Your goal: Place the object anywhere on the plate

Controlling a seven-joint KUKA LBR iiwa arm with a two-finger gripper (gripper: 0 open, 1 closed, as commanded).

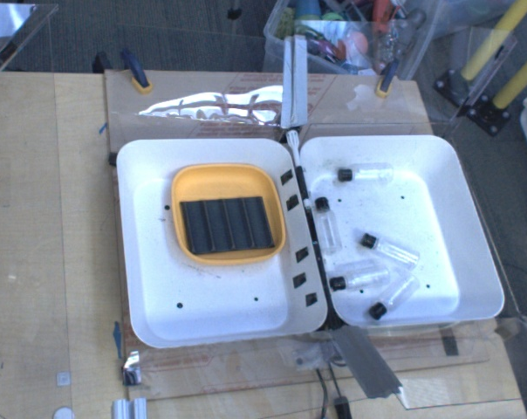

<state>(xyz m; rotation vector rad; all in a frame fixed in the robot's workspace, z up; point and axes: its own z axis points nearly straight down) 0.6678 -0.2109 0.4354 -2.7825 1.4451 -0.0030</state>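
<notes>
1. The yellow plate (187,190) sits in the left white bin (146,260), towards the bin's upper middle, with bare white floor around it on all sides.
2. A black ridged block (226,225) lies flat on the plate, its four ribs running away from the camera. It covers most of the plate's floor and stays inside the raised yellow rim.
3. The right white bin (460,234) holds five clear vials with black caps, scattered and lying on their sides.
4. One vial (366,175) lies near the far wall. A second vial (327,227) lies along the left wall of that bin, just beside the divider.
5. The other three vials cluster in the near half: one (388,250) slanted, one (359,278) below it, and one (394,297) nearest the front rim. Where they meet, it is unclear whether they touch.
6. All five vials are well apart from the plate, with the joined rims of the bins and a row of black tabs (297,234) between them.
7. Whether the claw is released or clenched cannot be told, so the block's position relative to it cannot be given either.
8. The wooden worktop (37,234) carries both bins. Behind them stands a clear tub (359,16) of mixed coloured items, and a blue clamp (137,72) rests at the far left.
</notes>
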